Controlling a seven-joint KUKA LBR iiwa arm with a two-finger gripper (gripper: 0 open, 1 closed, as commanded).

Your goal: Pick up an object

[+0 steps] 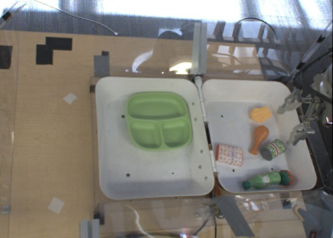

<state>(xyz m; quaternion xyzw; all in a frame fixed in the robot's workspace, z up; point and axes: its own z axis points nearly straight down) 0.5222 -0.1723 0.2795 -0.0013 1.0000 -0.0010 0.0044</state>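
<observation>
You have several small candidates in the right bin point(229, 89): a yellow-orange rounded piece point(261, 114) near the middle, an orange-brown drumstick-shaped toy point(259, 138) just below it, and a small grey-and-green can point(273, 149) lying on its side, touching or almost touching the drumstick's right side. Left of these lies a flat square packet point(229, 155) with a red-and-white speckled print, and along the bin's near edge a green plastic bottle point(265, 180) lies on its side, its cap end next to a small red-and-green item point(286, 177) that you cannot make out clearly. The gripper point(296, 118) sits at the right edge of that bin, to the right of the yellow piece and the can and apart from both; its two metal fingers stand spread, one toward the far side and one toward the near side, with nothing between them. The left bin point(112, 174) carries a glossy light-green divided plate point(158, 120) with three compartments and rounded corners. Both bins are smooth white with rounded corners, resting on a pale wooden bench point(47, 128)
</observation>
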